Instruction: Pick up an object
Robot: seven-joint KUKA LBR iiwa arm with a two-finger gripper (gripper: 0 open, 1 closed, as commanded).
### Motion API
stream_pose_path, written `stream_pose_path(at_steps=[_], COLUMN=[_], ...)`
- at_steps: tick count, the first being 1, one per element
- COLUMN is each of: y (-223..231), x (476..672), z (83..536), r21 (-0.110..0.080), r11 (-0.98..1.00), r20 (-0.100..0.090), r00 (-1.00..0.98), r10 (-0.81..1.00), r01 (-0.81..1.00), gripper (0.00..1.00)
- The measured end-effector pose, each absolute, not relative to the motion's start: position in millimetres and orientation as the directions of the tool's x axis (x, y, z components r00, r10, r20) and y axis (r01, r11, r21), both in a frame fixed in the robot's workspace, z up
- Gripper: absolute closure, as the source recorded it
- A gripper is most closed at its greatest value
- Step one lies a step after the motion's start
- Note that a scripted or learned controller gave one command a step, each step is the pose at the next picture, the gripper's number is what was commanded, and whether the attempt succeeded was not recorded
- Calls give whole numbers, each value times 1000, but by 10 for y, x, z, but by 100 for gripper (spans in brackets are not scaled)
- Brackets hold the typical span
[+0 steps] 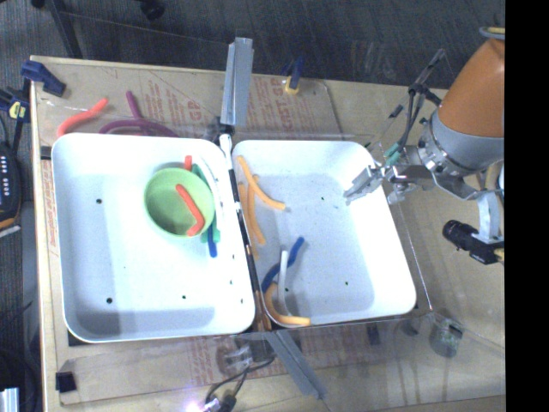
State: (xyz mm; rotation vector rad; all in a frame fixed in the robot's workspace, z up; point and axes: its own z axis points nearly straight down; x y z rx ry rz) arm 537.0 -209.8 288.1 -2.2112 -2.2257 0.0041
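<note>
Orange strips (255,192) along the right bin (390,247)'s nine o'clock wall, a blue-and-white piece (287,264) toward six o'clock, one more orange strip (283,314) at seven o'clock. Gripper (358,187) poised above that bin's two o'clock corner, nothing between the fingers; whether apart or together, cannot tell. Off at nine o'clock, in the left bin (86,256): green bowl (178,202) carrying a red strip (192,204).

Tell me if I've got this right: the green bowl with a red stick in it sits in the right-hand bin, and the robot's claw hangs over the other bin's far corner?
Not quite. The camera view shows the green bowl, red stick inside, in the left bin. The gripper hangs over the right bin, near its far right corner.
</note>
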Motion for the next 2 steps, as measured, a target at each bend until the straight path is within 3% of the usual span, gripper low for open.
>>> stream_pose_path(at_steps=[1, 2], y=[-1576, -1708], x=[5727, 5487], z=[1656, 915], r21=[-7, -3], r11=[23, 40], r20=[0, 0], r00=[-23, -40], r10=[1000, 999], r01=[1000, 999], gripper=[0, 0])
